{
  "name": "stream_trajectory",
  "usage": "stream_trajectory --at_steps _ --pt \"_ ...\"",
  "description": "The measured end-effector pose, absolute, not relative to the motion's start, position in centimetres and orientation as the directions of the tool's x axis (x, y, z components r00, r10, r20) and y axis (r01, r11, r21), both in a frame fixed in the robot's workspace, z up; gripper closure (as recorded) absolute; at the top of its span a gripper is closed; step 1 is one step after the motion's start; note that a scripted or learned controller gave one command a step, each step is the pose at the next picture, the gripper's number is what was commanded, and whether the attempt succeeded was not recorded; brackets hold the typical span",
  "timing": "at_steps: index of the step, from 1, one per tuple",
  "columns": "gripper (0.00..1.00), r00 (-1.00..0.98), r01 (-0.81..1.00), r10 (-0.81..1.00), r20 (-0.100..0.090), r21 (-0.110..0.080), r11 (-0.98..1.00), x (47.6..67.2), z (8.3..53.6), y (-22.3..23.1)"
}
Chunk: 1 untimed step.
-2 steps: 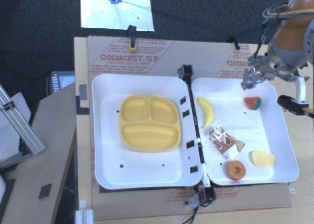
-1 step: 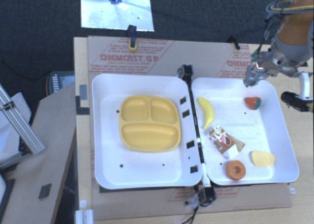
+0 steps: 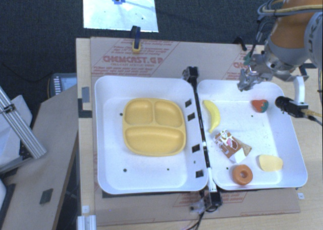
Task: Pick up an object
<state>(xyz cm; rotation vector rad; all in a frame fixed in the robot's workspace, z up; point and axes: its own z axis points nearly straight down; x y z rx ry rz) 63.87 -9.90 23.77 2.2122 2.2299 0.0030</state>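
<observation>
Yellow banana [image 3: 212, 115], strawberry [image 3: 260, 105], doughnut [image 3: 242, 174], lying apart in right bin [image 3: 295, 143]

One camera hangs above the table [image 3: 60, 138] and looks down at a slant, far enough off to take in both white bins whole. The left bin [image 3: 108, 123] sits near the middle of the view and the right bin [image 3: 290, 138] runs toward the right side. The table's far edge lies toward the top, with dark floor [image 3: 40, 17] beyond it. The arm [image 3: 298, 12] enters at the upper right, nearer the lens than the bins.
</observation>
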Motion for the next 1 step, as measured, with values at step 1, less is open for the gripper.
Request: stream_trajectory --at_steps 1 --pt "1.0 -0.01 1.0 1.0 0.003 0.001 0.01 62.49 24.53 -4.14"
